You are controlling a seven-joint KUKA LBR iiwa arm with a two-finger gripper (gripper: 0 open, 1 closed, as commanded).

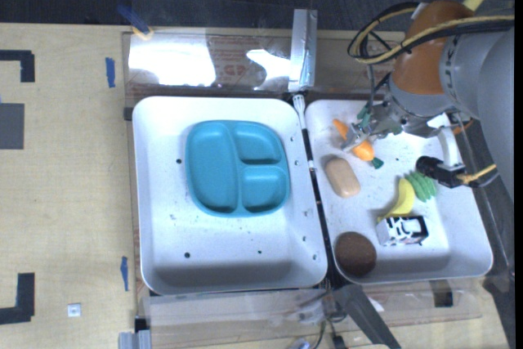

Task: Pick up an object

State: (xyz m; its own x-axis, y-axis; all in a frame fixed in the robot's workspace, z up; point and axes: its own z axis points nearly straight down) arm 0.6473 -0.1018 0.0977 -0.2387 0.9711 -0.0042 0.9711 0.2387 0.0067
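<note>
You see the gripper (365, 129) low in the right bin (466, 245), near its top left corner. It looks like its fingers are pinched on the carrot (362, 149), but the view is too small to be sure. The bread roll (342, 176) lies just below the gripper. The banana (402, 198) is further down and to the right, with a black and white box (404, 230) under it. The brown ball (355, 252) sits far below. The blue tray (238, 167) rests in the left bin (155, 200), off to the gripper's left.
</note>
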